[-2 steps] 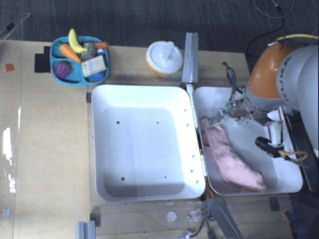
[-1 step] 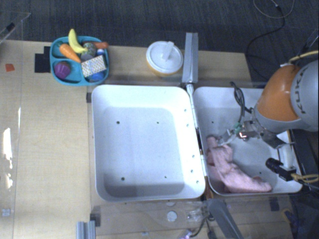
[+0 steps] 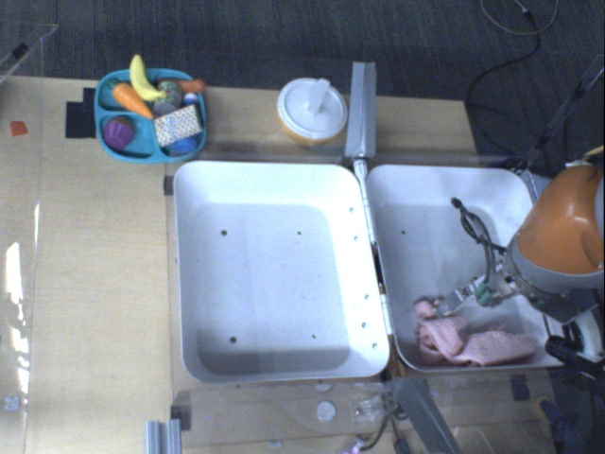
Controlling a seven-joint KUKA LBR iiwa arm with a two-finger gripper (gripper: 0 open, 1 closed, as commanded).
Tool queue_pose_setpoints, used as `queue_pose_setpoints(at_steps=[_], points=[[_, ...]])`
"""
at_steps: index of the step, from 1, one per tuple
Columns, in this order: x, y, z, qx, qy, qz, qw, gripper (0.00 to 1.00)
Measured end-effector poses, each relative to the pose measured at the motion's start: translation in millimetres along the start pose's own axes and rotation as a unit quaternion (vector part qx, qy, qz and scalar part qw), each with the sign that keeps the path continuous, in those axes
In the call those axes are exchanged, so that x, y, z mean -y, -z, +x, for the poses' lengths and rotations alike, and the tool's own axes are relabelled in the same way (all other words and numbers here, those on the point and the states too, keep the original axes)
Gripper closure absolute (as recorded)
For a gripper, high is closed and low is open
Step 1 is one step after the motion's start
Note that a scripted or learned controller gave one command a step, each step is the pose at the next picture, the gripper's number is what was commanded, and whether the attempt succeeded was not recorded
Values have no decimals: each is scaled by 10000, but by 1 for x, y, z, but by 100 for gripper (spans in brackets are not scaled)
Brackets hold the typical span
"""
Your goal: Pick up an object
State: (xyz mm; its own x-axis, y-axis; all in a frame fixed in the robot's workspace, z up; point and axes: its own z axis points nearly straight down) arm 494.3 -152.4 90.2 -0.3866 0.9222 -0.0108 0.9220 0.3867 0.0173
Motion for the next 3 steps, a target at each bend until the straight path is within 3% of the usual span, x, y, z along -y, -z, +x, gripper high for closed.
queue_pose_setpoints(at_steps=[1, 2, 3], points=[[-21, 0, 46, 8, -312, -9, 9995, 0], [-25, 10, 45, 24, -305, -41, 9995, 100], [-2, 51, 17, -36, -878, 78, 9961, 100]])
